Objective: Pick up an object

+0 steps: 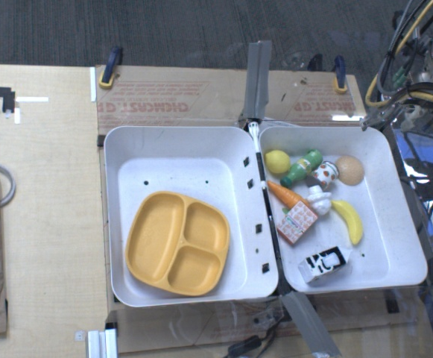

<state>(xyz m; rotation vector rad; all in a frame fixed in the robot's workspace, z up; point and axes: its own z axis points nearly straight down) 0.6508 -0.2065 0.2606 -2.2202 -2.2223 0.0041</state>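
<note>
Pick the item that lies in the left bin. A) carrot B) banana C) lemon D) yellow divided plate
D: the yellow divided plate lies alone in the left bin, while the banana, lemon and carrot all lie in the right bin.
</note>
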